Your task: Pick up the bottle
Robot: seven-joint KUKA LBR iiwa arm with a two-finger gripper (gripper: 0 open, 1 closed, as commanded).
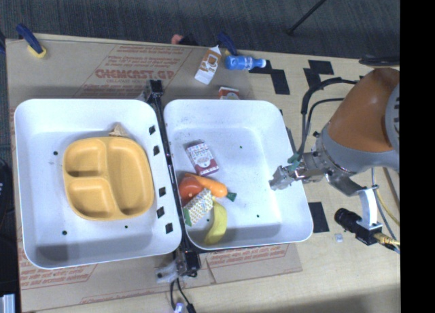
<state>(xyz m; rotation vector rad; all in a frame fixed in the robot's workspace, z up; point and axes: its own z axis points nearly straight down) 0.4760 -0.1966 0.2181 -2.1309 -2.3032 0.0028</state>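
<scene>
A small blue bottle point(239, 63) lies on its side on the bench, just behind the far rim of the right bin point(272, 111). My gripper point(281, 179) hangs low over the right side of that bin, close to its right wall. It is well in front of the bottle and apart from it. I see nothing held in the gripper. The grey arm with its orange band point(363, 118) reaches in from the right.
In the right bin lie a red carton point(202, 158), a carrot point(207, 185) beside a tomato, a wrapped packet point(198, 205) and a banana point(216, 223). The left bin point(41, 128) holds a yellow divided plate point(107, 177). A small carton point(208, 65) lies left of the bottle.
</scene>
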